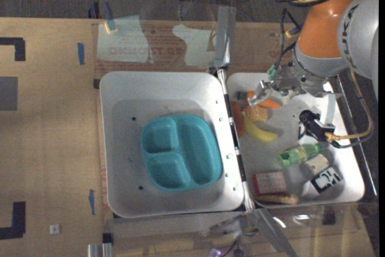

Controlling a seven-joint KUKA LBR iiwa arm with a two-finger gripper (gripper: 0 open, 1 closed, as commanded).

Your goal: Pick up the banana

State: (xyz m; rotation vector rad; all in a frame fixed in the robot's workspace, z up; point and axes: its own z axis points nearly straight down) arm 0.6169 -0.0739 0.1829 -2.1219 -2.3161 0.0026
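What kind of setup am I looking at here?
Likely a robotics lab bench: two white bins on taped cardboard, a cabled KUKA arm, and a banana among test items.

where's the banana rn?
The banana lies in the right bin, near that bin's left wall, just below an orange item and the end effector, up-left of the green bottle.

Smooth teal plastic tray (179, 152) sits in a glossy white bin (120, 189) on matt brown wood-look bench (48, 147).
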